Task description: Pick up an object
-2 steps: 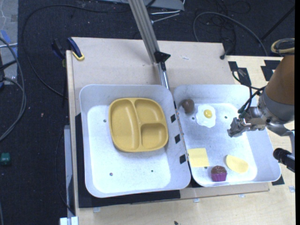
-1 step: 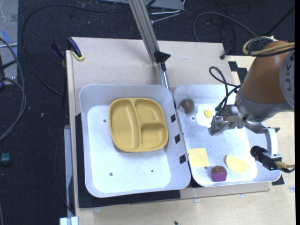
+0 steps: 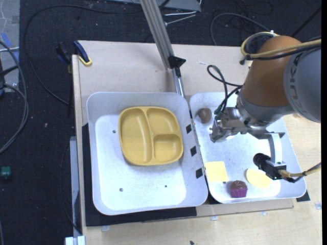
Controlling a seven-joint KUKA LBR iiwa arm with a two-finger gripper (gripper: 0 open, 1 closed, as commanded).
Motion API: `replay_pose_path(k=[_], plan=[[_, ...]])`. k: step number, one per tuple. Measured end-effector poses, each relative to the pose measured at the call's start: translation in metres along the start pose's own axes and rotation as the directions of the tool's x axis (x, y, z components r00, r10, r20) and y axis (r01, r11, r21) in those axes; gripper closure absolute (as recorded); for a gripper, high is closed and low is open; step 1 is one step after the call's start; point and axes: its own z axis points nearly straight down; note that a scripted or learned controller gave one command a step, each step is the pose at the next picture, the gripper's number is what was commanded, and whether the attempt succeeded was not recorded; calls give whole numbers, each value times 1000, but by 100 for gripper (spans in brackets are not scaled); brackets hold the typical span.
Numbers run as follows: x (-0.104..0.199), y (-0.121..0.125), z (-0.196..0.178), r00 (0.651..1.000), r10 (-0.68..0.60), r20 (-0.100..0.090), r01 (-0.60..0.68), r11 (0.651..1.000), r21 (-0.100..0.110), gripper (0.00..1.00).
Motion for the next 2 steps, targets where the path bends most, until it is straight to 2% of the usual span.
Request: replay_pose_path(k=[2], plan=[[94, 29, -11, 1000, 0, 0, 0, 1000, -1, 100]])
